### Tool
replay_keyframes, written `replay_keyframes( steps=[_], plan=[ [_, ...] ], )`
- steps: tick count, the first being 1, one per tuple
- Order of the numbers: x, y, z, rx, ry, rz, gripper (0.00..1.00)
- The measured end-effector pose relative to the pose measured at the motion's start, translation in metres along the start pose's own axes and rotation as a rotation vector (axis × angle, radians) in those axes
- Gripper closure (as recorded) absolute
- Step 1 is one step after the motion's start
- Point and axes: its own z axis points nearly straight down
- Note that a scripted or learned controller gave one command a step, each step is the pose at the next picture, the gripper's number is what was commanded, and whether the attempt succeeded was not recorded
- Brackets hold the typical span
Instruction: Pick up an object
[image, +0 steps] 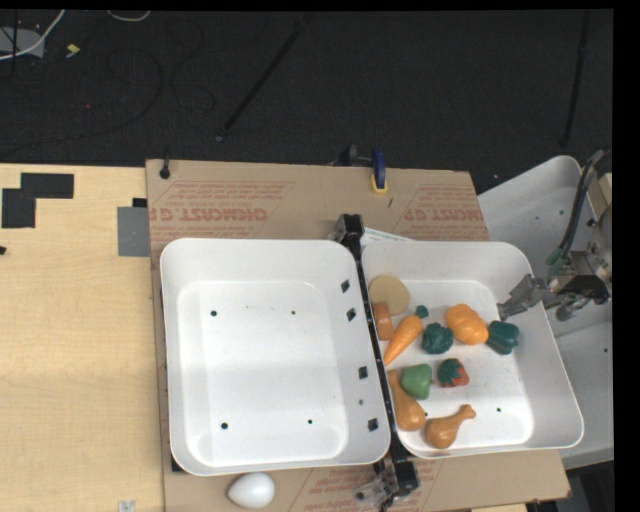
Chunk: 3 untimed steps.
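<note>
— Where is your pincer hanging?

— It's hovering at the right bin's right edge; I'm seeing nothing between its fingers, though I can't tell how they're set.

— And the target?

— A dark green pepper is lying just below-left of it, stubby, glossy, beside an orange one.

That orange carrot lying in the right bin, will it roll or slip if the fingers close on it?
The carrot looks like smooth, rigid plastic, so probably light and somewhat slippery. Its tapered, round shape may squirt out of a pinch or roll. The green pepper sits close beside it, so a nudge could shift both.
</note>
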Motion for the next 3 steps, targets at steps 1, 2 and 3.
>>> replay_keyframes(
  steps=[1, 2, 3],
  plan=[
    [-0.001, 0.0, -0.007, 0.006, 0.001, -0.001, 1.0],
    [0.04, 0.058, -0.061, -0.009, -0.002, -0.006, 1.0],
    [0.09, 0.1, -0.144, -0.012, -0.002, -0.007, 1.0]
  ],
)
